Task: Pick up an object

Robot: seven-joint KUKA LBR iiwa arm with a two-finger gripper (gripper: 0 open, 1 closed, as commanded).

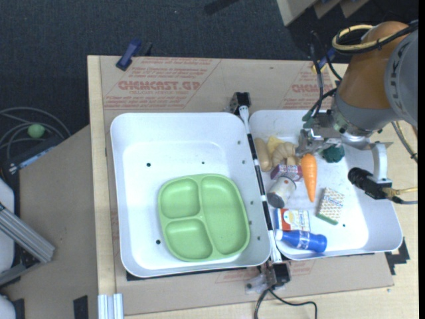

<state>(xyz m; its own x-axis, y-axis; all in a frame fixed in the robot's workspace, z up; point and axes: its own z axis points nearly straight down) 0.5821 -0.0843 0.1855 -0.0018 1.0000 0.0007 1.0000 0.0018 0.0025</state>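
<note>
Arm (372,72): grey with an orange band, it reached in from the right and hung over the back of the right bin (382,226).
Claw (311,141): it sat low over the right bin's rear part, just above the carrot's top end; whether it was wide, narrow or holding anything, I could not tell from where I stood.
Carrot (309,175): orange, lying lengthwise right in front of the claw, its thick end nearest it.
Green thing (333,154): small and dark green, just to the right of the claw.
Beige pieces (273,153): pale lumps just to the left of the claw, near the divide between the bins.
Sponge (331,205): speckled, with a green edge, in front and to the right of the claw, beyond the carrot's tip.
Blue bottle (304,240): lay on its side at the front of the right bin, well apart from the claw.
Green tray (202,216): three compartments, in the left bin (133,145), far to the claw's left.
Surface (166,85): brown board with red print under both bins.
</note>
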